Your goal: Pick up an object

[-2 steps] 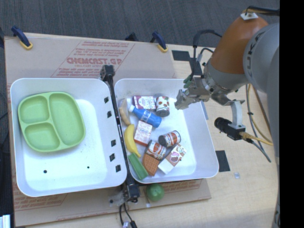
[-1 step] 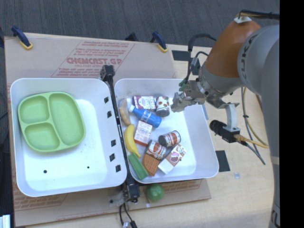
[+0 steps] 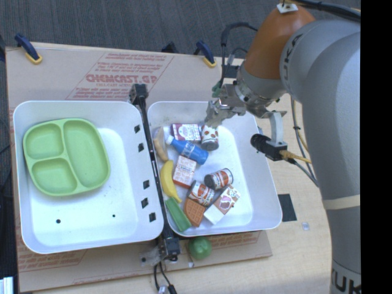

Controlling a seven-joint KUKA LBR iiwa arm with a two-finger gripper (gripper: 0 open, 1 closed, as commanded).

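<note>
Arm [image 3: 318,72] reaches in from right over the right bin [image 3: 260,176]. Left bin [image 3: 37,225] holds a green tray [image 3: 64,157]. Gripper [image 3: 214,116] sits low at the right bin's far side, directly above a small can [image 3: 209,138], about touching it; grip state: cannot tell. Pile of items crowds the can's near-left side; bare floor to its right.

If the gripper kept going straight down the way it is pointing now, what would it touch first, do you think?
Most likely the small can at the top of the right bin: the gripper hangs just above it, pointing down. Depth is hard to judge, so the carton beside it is possible.
</note>
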